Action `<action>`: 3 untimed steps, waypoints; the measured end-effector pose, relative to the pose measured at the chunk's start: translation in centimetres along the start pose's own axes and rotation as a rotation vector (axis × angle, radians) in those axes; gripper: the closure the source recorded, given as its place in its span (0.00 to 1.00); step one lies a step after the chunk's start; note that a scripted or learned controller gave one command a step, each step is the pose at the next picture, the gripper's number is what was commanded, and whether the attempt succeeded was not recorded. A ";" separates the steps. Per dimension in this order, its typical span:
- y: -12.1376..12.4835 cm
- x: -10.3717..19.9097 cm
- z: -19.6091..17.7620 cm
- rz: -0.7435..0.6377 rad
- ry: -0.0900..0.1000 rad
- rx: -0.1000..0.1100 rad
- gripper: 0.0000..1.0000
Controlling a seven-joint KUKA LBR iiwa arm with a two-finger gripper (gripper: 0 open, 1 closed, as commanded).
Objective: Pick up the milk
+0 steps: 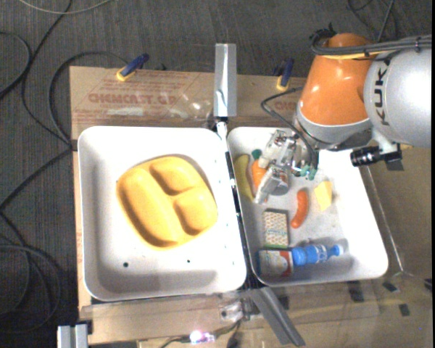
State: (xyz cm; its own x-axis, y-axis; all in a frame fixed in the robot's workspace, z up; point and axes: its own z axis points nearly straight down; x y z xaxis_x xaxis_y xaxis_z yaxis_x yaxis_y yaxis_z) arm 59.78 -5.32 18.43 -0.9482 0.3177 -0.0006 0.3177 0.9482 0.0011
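My worktop [94, 104] is a brown board with faint red lettering on its far left part. Two shallow white bins sit on it side by side, touching along their inner edges: the left bin [101, 259] and the right bin [370, 256]. At the far edge, a blue and yellow clamp [132, 66] grips the board on the left and a second clamp [284, 73] on the right. Between them a grey metal bar [225, 78] runs from the far edge to where the bins meet.
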 end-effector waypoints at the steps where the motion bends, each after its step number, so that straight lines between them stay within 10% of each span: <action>1: -6.1 5.0 5.0 0.056 0.001 0.002 0.00; 2: -0.3 1.4 0.0 -0.020 -0.002 0.000 0.00; 3: -0.1 1.4 -0.9 -0.020 -0.003 -0.002 1.00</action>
State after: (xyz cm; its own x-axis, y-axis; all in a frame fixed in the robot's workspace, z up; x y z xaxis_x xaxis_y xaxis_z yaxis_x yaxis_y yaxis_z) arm 58.45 -4.99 19.33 -0.9544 0.2986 -0.0037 0.2986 0.9544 0.0036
